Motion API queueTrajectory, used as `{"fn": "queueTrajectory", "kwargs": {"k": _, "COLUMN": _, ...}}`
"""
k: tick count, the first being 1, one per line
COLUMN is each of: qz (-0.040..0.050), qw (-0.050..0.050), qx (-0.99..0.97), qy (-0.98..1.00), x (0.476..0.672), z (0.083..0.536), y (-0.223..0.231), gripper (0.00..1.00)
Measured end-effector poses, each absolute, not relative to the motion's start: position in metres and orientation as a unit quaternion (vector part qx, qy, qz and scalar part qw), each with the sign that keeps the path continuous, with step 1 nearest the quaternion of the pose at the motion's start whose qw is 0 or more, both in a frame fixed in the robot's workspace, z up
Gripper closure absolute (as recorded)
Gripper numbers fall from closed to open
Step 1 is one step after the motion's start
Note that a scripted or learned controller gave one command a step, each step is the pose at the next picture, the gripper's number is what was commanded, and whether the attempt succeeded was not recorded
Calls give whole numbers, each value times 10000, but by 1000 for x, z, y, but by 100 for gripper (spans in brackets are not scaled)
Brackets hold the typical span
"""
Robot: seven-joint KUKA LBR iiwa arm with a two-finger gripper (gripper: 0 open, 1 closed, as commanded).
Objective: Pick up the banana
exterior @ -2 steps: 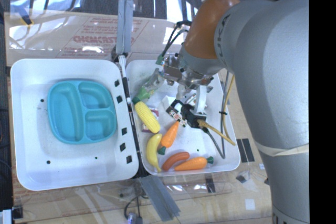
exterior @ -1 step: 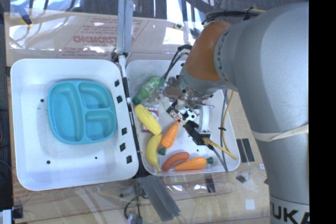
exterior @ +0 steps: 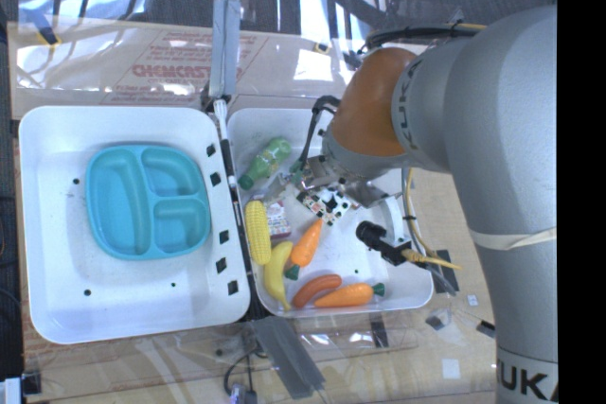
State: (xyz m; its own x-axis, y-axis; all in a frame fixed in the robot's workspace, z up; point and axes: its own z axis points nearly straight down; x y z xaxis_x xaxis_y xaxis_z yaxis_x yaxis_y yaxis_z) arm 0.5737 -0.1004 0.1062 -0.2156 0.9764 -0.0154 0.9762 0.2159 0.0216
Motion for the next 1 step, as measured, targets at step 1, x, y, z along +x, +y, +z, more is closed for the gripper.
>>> {"fn": "queueTrajectory", "kwargs": {"k": 1, "qz": 0, "qw": 15, "qx": 4050, "qy": 9143, "x": 511, "z": 93, "y": -114, "gripper": 0}}
